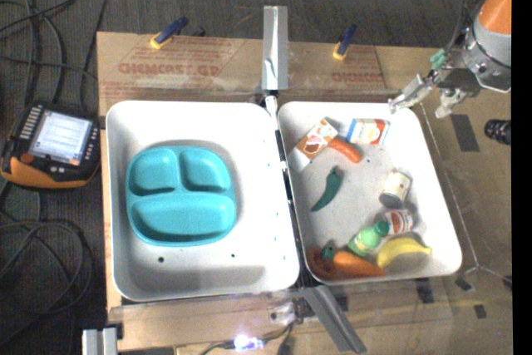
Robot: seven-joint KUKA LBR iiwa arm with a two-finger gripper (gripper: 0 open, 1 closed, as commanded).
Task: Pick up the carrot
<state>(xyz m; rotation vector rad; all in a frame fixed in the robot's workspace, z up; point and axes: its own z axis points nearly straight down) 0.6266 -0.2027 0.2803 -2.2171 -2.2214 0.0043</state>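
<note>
The arm is sitting at the upper right of the frame, its gripper (426,92) hanging just outside the upper right corner of the right bin (442,204). The jaws are standing apart and nothing is lying between them.

The carrot (352,263) is lying at the lower edge of that bin, toward the lower middle of the frame, orange body pointing right and green top pointing left. It is touching a banana (405,250) and sitting just beside a green bottle (370,238). A second orange item, possibly a chilli, (344,150) is lying higher up and could be mistaken for the target.

Judgement: the approach step is in hand; no grasp is being made yet. The next move is calling for travel down-frame over the bin, jaws lining up across the carrot's width, and a descent avoiding the banana and the bin wall.
</note>
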